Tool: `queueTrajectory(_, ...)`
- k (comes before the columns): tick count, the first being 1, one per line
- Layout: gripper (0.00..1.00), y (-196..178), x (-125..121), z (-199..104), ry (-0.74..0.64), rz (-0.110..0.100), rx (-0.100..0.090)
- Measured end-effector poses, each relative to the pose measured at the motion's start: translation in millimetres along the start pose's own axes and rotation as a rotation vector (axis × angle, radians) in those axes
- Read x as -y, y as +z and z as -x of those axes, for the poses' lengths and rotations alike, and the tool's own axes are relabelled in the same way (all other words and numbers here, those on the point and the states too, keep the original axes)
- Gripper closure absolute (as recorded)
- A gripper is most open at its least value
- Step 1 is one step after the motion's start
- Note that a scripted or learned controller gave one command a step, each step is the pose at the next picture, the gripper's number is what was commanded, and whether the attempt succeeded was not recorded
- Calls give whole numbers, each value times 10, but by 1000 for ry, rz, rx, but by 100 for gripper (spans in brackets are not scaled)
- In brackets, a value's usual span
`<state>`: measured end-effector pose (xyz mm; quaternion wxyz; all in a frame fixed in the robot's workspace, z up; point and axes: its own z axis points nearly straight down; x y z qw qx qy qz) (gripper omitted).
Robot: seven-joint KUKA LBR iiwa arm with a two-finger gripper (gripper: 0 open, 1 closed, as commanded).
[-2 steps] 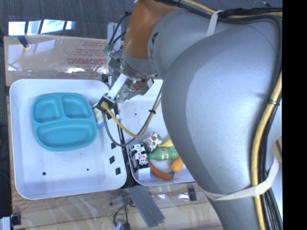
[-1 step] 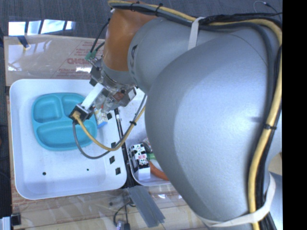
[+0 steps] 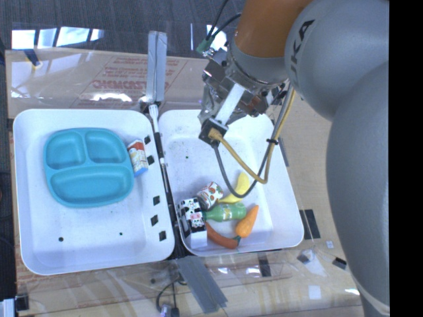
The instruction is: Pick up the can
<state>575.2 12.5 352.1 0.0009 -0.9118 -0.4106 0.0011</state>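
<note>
A small can (image 3: 137, 157) with a red and white label and a blue end stands in the left bin (image 3: 26, 177), touching the right edge of a blue divided plate (image 3: 88, 166). A second small tin (image 3: 210, 192) with a red and white pattern lies tilted in the right bin (image 3: 284, 203) among toy food. My gripper (image 3: 213, 108) hangs over the far end of the right bin, well apart from both, with the wrist hiding most of it.
In the near part of the right bin lie a yellow banana (image 3: 242, 183), a green bottle (image 3: 226, 212), an orange carrot (image 3: 247, 222), a red chilli (image 3: 222, 238) and a cow-patterned carton (image 3: 192, 214). A divider wall (image 3: 160, 177) separates the bins.
</note>
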Motion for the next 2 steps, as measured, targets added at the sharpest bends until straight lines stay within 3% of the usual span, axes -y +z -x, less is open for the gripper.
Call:
queueTrajectory(1,100,348,-604,210,19,-3,4)
queueTrajectory(2,0,345,-602,203,17,-3,3)
